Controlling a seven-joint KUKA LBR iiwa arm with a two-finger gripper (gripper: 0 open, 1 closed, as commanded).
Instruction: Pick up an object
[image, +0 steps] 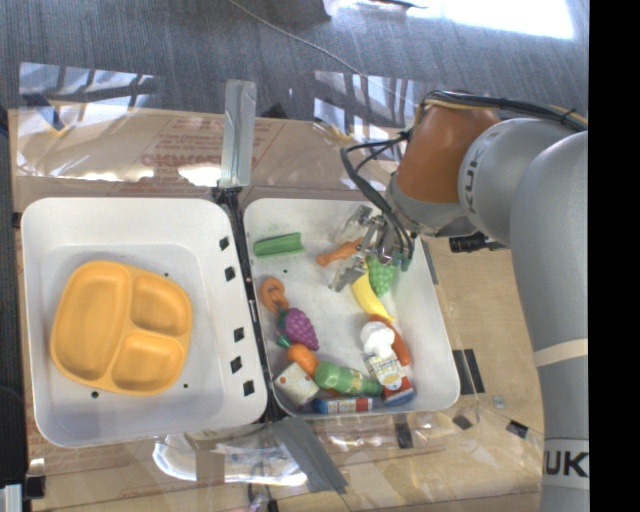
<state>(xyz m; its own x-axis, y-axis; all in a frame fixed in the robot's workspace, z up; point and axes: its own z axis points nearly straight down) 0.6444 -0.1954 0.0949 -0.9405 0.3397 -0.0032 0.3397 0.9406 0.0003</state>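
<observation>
**Gripper poised among toy foods in the right bin**

We see the grey arm (520, 220) reach in from the right, its orange band (440, 160) above the wrist, with the gripper (372, 258) low over the upper middle of the right bin (440, 330). Whether the tool is apart or together we cannot tell, and we see nothing clearly clamped in it. Just beneath it lie a green-topped toy (381, 274) and a yellow banana (367, 298), with an orange carrot (337, 255) beside them to the left. A green cucumber (277, 243) lies apart near the bin's upper left. Lower down we find a purple grape bunch (297, 325), a white bottle (378, 345) and a green toy (345, 379) crowded along the bottom edge. In the left bin (40, 400) sits a yellow divided plate (120, 325).
</observation>
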